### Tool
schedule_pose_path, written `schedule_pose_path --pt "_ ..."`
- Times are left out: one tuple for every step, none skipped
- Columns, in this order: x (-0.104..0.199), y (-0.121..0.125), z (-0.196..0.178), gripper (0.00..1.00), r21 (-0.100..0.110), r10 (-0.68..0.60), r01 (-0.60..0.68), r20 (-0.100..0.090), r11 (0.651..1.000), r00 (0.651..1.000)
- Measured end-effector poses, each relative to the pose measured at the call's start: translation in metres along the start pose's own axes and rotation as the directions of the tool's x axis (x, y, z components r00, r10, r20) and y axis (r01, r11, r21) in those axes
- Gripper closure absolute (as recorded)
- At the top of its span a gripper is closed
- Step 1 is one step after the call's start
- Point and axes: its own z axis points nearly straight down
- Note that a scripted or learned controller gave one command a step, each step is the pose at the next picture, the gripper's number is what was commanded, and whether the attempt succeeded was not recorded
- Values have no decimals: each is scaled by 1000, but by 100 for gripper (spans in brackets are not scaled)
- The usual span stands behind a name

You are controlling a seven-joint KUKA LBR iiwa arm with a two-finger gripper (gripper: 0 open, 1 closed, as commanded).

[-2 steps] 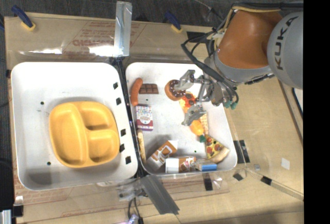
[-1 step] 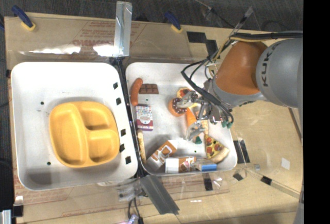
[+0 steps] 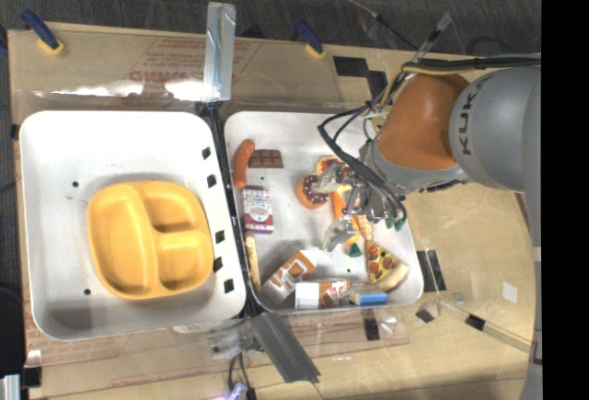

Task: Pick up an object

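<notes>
Orange carrot toy (image 3: 342,202) just beside gripper (image 3: 348,228), pizza slice (image 3: 383,266) nr, R bin (image 3: 285,127)

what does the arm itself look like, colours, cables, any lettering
The arm is a thick, rounded grey body with a glossy orange band above the wrist and dark KUKA lettering on the grey shell. Black cables loop around the wrist, running down to the metallic gripper.

Pincer (image 3: 348,225) low, arm from right
</notes>
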Motion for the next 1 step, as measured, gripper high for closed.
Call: schedule_pose_path --pt "-3 2 -13 100 1 -8 8 9 1000 1000"
